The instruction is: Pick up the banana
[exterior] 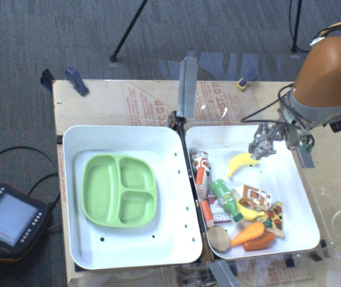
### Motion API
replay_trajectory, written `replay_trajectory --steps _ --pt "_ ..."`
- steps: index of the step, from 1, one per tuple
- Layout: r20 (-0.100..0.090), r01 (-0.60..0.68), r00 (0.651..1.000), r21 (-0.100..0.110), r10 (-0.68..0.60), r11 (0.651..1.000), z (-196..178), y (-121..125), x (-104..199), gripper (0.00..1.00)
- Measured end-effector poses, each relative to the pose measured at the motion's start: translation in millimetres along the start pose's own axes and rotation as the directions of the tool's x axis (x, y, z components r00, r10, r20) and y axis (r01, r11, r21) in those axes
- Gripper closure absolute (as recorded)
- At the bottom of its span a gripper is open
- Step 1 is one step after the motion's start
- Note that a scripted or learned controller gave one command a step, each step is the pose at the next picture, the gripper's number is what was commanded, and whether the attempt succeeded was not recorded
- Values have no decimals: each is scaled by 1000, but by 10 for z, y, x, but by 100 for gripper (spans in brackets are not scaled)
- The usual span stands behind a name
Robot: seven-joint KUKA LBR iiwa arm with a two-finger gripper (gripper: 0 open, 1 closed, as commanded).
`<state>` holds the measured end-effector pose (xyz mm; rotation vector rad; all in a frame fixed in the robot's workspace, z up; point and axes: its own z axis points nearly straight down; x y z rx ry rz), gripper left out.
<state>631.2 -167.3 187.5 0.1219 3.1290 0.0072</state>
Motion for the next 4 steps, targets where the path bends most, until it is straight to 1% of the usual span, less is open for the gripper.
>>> replay_trajectory --steps 1,2,3,4 --pt "0 -1 1000 0 1 1000 0 -4 1 0" --pt "-9 101 995 2 -101 995 464 59 -66 0" --pt "-5 394 919 0 -394 919 405 -166 -155 0" --pt "-4 700 714 -3 -700 714 -474 -431 -183 0"
